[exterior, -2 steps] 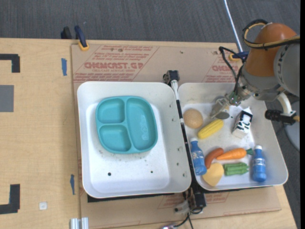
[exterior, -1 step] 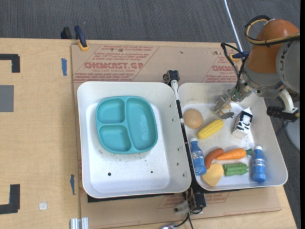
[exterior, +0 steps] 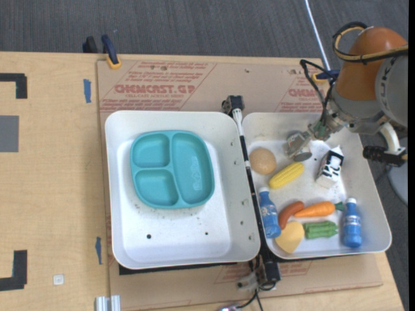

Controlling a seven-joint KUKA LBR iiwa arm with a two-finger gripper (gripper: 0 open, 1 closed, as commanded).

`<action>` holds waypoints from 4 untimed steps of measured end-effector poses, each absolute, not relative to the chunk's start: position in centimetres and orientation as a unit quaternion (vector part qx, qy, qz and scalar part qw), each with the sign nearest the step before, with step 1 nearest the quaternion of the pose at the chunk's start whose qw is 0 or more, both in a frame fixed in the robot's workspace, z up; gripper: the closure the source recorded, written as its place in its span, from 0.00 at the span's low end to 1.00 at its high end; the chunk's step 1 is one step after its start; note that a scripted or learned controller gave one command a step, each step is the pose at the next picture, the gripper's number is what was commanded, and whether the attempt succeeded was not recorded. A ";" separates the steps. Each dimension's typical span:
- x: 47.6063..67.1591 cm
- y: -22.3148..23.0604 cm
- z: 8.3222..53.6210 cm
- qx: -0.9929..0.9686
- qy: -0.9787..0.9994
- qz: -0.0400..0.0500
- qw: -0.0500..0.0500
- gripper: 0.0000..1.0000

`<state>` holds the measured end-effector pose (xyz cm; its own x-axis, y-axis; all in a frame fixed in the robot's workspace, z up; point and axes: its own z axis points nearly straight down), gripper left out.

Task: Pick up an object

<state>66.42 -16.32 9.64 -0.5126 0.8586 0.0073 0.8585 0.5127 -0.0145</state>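
Note:
My gripper hangs low over the back part of the right bin, reaching in from the arm's orange band at the upper right. Just left of it lies a tan potato. A yellow corn cob lies just below it. To its right stands a small white and black carton. Further forward lie an orange carrot, a red sausage, a green vegetable and a yellow piece. Two blue bottles flank them.
The left bin holds a teal divided plate. A black hinge bar runs between the two bins. Both bins rest on a cardboard sheet on the wooden bench. A white cable crosses the floor behind.

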 end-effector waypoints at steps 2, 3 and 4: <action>62.1 -10.7 8.6 -0.390 -0.921 0.000 0.000 0.00; 60.4 -10.9 8.6 -0.203 -0.979 -0.001 -0.001 0.00; 52.4 -11.0 8.6 -0.129 -0.992 0.000 -0.001 0.00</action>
<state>52.43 -10.96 8.61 -0.9667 0.2558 -0.0021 0.2558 0.9667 0.0010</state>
